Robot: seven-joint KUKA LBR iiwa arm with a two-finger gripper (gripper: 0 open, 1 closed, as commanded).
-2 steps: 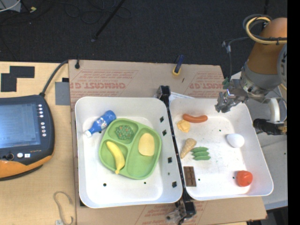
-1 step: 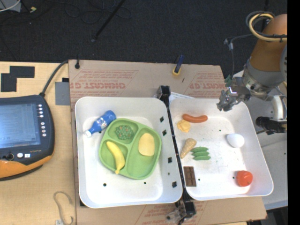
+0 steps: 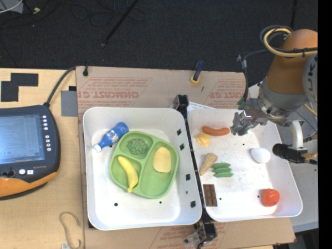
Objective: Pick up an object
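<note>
A toy hot dog sausage lies at the far left of the right bin, just left of the gripper, which hovers beside it with nothing visibly held; its jaw opening cannot be told. The sausage looks light, smooth, probably slippery plastic, best pinched across its narrow middle. Nearer lie a yellow piece, cone, pea pods, white egg, tomato and brown block. The left bin holds a green divided plate, banana and blue bottle.
</note>
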